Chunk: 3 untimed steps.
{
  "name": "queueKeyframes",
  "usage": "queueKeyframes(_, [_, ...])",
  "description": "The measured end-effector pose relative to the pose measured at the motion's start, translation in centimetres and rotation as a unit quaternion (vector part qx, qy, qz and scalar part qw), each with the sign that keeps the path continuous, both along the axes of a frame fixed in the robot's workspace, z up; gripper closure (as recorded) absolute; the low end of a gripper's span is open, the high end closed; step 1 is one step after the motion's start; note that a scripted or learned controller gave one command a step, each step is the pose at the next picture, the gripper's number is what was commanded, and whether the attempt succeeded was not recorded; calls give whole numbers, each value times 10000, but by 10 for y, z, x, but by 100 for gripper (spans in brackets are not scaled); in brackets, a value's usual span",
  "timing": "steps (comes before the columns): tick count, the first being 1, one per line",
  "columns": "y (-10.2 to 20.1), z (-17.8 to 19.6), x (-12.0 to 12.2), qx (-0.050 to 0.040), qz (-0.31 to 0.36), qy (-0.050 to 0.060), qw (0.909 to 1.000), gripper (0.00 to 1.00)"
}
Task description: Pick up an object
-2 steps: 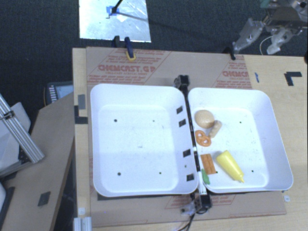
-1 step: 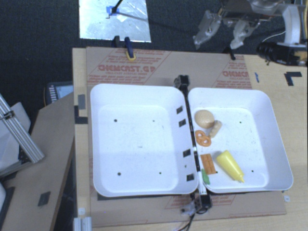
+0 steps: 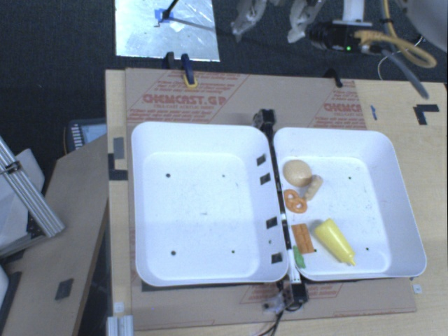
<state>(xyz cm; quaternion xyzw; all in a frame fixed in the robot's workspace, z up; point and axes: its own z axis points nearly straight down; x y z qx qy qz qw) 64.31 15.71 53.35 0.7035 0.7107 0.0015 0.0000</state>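
The gripper (image 3: 271, 16) hangs high beyond the far edge of the bench, well apart from both bins, and its jaws stand wide with nothing between them. All things to pick lie in the right bin (image 3: 392, 187), gathered along its left wall. A tan bun (image 3: 297, 172) sits nearest the far edge, with a small pale piece (image 3: 313, 186) touching it. Just beside these is an orange pretzel (image 3: 295, 202). Nearer the front edge lie a carrot (image 3: 302, 239), pressed close to the wall, and a yellow cone (image 3: 334, 241).

I judge that the main risk is the crowding. If the fingers come down on the bun, one may land on the pale piece or the pretzel and push things away instead of closing around one. The carrot is so close to the wall that a finger could strike the rim. The pretzel is flat and may slip out. The cone, lying more apart, seems the safer choice, though its tapered shape could slide from the fingers.
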Motion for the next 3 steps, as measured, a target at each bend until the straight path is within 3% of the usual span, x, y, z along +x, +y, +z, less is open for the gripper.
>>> queueKeyframes(1, [82, 1, 25, 4, 4, -8, 10000, 0])
queueKeyframes(2, [78, 13, 25, -3, -18, -11, 10000, 100])
queueKeyframes(3, [46, 2, -46, -6, -51, 18, 10000, 100])
